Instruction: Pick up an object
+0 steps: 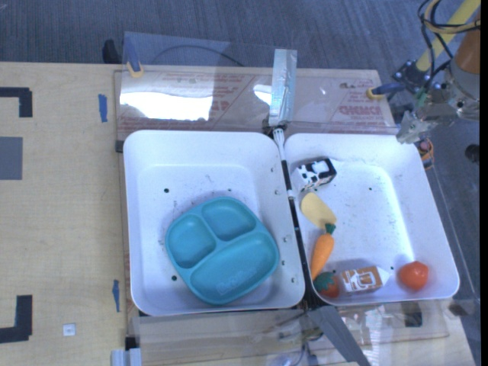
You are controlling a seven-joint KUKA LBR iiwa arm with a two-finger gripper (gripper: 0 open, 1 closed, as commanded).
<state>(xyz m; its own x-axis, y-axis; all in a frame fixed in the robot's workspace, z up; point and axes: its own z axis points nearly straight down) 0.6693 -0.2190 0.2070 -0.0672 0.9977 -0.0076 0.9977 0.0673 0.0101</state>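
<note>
Up at the far right corner of the bench, the gripper (418,125) hangs just outside the back right corner of the right-hand bin (415,204), under a tangle of yellow and blue cables (438,17). Whether it is open or closed cannot be told from this slant, and nothing can be seen held in it.

Every pickable object lies below and to the left of the gripper, inside the right-hand bin. Nearest to it, though well apart, is a small black-and-white toy cow (314,173) near the bin's back left wall. Just in front of the cow lies a pale yellow banana-shaped toy (316,207), and touching its near end is an orange carrot (322,253) with a green top, slanting down toward the front left corner. At the carrot's tip sits a small red-and-green piece (328,284), too small to name surely. Beside that, along the front wall, lies a small package with an orange and white label (361,279). A red-orange tomato-like ball (413,275) rests at the front right, almost straight below the gripper and well apart from it.

Farther left, across the divider, the left-hand bin (145,204) holds a teal divided plate (222,248) with three compartments, tilted slightly and lying toward the bin's front. Behind both bins stands a clear plastic panel (198,90).
</note>
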